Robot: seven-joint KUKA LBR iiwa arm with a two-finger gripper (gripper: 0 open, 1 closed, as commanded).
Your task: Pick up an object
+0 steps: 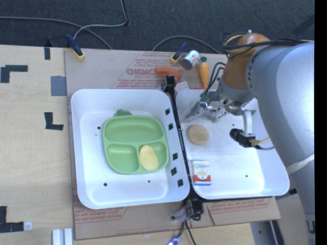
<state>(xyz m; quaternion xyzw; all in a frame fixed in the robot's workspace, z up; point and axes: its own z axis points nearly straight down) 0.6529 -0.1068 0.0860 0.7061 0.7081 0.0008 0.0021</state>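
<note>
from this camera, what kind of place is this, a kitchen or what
More likely a robot test bench or lab than a kitchen. Two white bins sit clamped on cardboard over a wooden bench, cables trail across the dark floor, and what's in the bins looks like toy food, such as a green divided plate.

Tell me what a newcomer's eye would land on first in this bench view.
The big grey arm with its orange band fills the right side, its gripper low over the back of the right bin. Next comes the green divided plate in the left bin, with a yellow piece in its lower right compartment. In the right bin lie a tan round object and a small carton.
</note>
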